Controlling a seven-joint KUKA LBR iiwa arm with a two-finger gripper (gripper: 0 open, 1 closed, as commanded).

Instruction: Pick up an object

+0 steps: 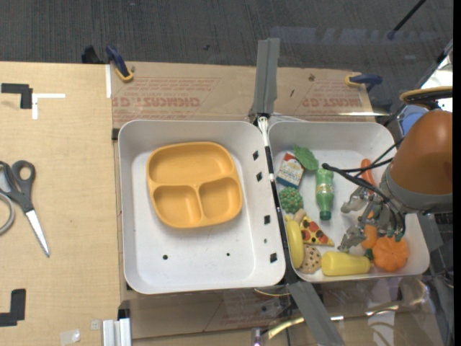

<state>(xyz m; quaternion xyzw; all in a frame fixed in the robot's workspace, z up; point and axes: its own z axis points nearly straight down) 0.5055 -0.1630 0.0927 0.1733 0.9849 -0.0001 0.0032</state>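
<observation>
The toys are lying in the right bin (338, 132): a green bottle (325, 195), a pizza slice (312, 231), a yellow piece (344, 264), a pumpkin (390, 254). The gripper (358, 222) is hanging low among them, beside the pumpkin; jaw state cannot be told. A yellow tray (193, 183) is sitting in the left bin (191, 276).
</observation>
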